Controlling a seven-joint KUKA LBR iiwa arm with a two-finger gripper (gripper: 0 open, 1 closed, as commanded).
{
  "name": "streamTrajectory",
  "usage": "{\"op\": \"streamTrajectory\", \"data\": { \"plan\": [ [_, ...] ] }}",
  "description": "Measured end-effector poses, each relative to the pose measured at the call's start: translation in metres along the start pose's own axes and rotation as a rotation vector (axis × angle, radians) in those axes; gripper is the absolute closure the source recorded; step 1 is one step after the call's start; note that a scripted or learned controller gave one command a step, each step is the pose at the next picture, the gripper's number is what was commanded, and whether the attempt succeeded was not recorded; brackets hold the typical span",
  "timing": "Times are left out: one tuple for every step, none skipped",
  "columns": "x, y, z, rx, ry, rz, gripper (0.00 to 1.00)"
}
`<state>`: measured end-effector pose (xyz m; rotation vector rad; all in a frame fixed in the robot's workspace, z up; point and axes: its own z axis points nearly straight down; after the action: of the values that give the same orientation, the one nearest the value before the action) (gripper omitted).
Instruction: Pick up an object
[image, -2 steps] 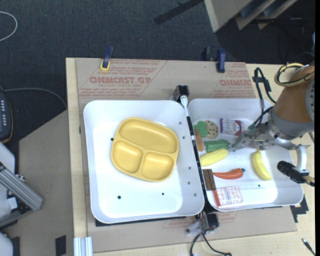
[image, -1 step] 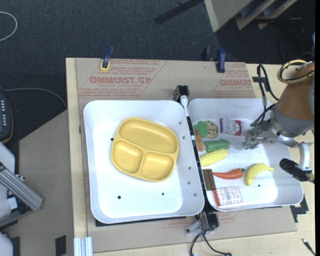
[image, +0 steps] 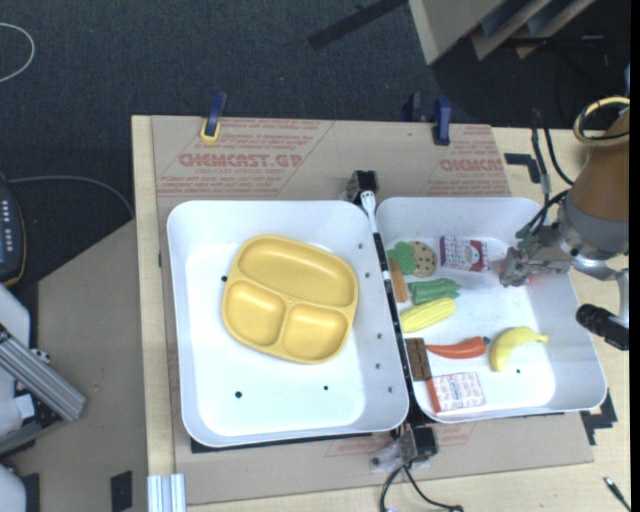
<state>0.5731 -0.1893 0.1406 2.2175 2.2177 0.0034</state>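
Your gripper (image: 520, 268) hangs at right-centre over the glossy right bin (image: 585, 375); I cannot tell its state. A curved yellow banana (image: 515, 346) lies below.

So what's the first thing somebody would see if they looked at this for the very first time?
Probably the big yellow plastic plate with three compartments, sitting alone in the left white bin. Next, the colourful toy food in the right white bin: a yellow banana, a yellow corn cob and a red chilli pepper. The grey robot gripper hangs over that bin's far right side.
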Motion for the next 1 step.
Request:
{"op": "streamTrajectory", "data": {
  "plan": [
    [-0.0003, -0.0047, -0.0451, 0.000, 0.000, 0.000, 1.00]
  ]
}}
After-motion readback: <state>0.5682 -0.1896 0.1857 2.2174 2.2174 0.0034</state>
